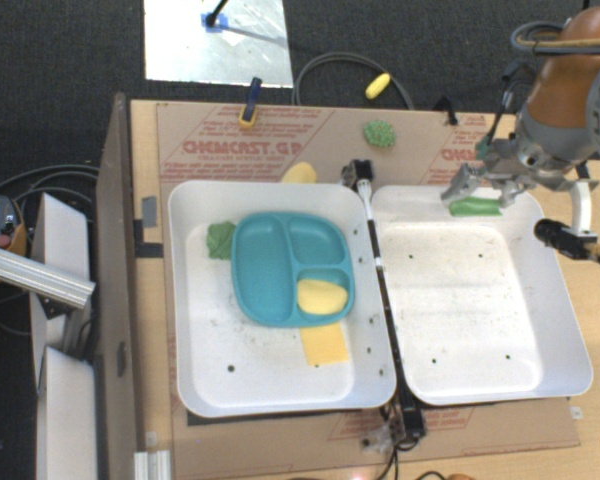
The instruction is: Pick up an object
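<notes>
The gripper [477, 192] is at the right bin's [540, 368] far edge, fingers closed around a long green thing [475, 207].

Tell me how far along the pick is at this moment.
Done: the claw has reached the far edge of the right bin, just above a green stick. In hand: nothing visibly; the stick lies under the claw, and a grip can't be confirmed. Left: grasp and lift. The teal plate, the yellow lump on it and the yellow slice sit in the left bin.
</notes>
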Available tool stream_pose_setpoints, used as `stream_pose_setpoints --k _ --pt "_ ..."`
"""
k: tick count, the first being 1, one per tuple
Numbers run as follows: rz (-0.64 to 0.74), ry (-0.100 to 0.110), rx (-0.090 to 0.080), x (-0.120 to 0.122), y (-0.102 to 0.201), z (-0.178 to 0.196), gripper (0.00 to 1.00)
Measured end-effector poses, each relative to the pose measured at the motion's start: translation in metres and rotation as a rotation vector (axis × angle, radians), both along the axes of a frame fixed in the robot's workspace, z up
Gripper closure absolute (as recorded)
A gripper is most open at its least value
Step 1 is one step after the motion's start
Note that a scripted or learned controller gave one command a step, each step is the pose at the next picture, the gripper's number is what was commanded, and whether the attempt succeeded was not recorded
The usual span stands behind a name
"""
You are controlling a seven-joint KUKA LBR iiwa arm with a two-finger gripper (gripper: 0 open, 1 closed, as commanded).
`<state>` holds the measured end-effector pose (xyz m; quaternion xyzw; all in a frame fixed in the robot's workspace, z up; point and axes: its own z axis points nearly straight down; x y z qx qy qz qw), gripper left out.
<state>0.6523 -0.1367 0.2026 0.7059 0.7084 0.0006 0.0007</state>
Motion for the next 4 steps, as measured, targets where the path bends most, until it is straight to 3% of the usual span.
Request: stream_pose_setpoints --k 1,2,3,4 --pt "0.001 0.008 0.0 0.014 -0.011 -0.126 0.0" --pt "0.003 -0.004 -0.002 0.018 -0.011 -0.106 1.0" --pt "0.008 -0.009 0.002 -0.003 0.064 -0.011 1.0" --pt "0.004 0.005 0.001 -0.048 0.108 -0.011 1.0"
